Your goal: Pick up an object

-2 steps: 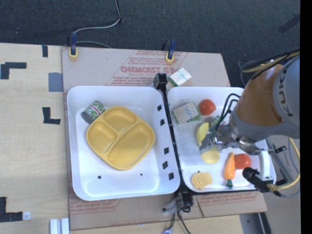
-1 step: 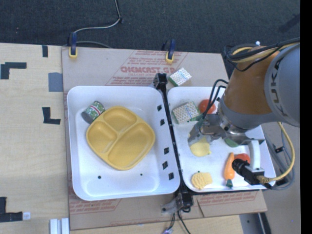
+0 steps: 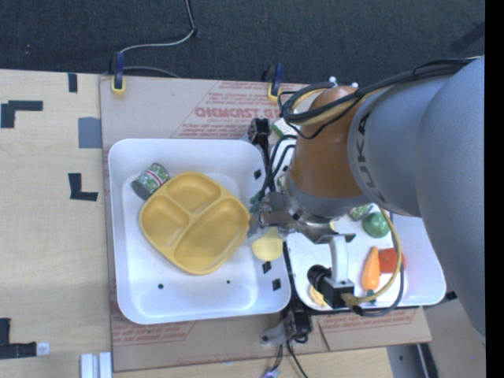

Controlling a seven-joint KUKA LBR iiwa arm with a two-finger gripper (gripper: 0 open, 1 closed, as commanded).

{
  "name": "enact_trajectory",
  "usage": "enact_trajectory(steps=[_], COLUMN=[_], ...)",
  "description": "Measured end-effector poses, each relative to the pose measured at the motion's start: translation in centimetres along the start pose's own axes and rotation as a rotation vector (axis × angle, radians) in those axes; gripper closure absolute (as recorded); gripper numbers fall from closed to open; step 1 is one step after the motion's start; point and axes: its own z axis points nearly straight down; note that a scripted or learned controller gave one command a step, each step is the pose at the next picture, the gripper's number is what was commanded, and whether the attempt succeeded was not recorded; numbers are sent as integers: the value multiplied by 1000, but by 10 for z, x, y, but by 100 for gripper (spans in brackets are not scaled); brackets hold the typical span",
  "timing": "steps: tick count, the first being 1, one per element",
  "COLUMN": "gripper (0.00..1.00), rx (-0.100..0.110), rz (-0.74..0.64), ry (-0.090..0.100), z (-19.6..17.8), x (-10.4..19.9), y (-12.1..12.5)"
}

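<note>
You've got the arm [image 3: 409,148] reaching in from the right, wrist over the bins' divide; gripper [image 3: 264,223] by yellow fruit [image 3: 268,248], can't tell its state.

Wooden table [image 3: 47,235] under a printed cardboard sheet [image 3: 181,113]; black cable [image 3: 185,10] trails across dark carpet [image 3: 331,14] above

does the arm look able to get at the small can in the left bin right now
Probably yes. The small can lies in the left bin by its far left wall, touching the yellow divided plate, with nothing on top. The arm hangs over the divider between the bins, so it would reach across the plate.
</note>
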Motion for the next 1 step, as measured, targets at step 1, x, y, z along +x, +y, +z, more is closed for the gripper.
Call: enact_trajectory(steps=[1], gripper=[100], rx=[0], rz=[1], ry=[0], z=[16], x=[16], y=[37])
